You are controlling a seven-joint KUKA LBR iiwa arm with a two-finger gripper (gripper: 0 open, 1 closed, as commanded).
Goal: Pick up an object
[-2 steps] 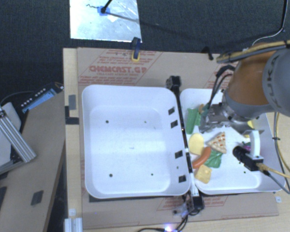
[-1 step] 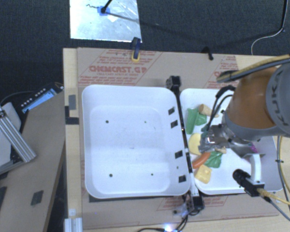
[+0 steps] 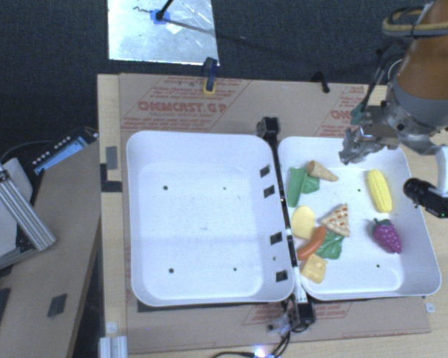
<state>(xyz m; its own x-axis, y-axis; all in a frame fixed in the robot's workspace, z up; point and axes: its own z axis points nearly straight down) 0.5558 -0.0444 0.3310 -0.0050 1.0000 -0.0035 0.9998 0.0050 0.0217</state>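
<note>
Nearest the camera, at the bottom of the view, the front edge of the counter (image 3: pixel 209 327) shows under a brown cardboard sheet (image 3: pixel 231 99) printed with red lettering. 2 shallow white bins sit side by side on that sheet, joined by a row of black clips (image 3: pixel 278 215) along their shared edge.

Using the right bin (image 3: pixel 418 274) as the landmark: the left bin (image 3: pixel 201 215) touches its left wall. Inside the right bin lie several toy foods. A yellow corn cob (image 3: pixel 378 190) lies toward its right side, upright along the bin's length. Just below the corn sits a bunch of purple grapes (image 3: pixel 387 236). Near the bin's back left corner, a green leafy piece (image 3: pixel 299 185) touches a tan cone (image 3: pixel 321 172). Toward the bin's middle left, a yellow lemon-like piece (image 3: pixel 303 221) sits beside a pizza slice (image 3: pixel 336 220). An orange carrot (image 3: pixel 310 243) lies just below them, resting against another green piece (image 3: pixel 330 247). A small yellow block (image 3: pixel 313 269) sits close to the bin's front left corner.

The gripper (image 3: pixel 352 150) hangs over the right bin's back edge, above and left of the corn, well apart from the grapes. Its metal fingers point down and nothing is seen between them; I cannot tell whether they are open or closed. The grey arm with its orange band (image 3: pixel 433 43) rises toward the upper right.

Behind the bins, a shiny silver sheet (image 3: pixel 160 21) lies on dark carpet.
</note>
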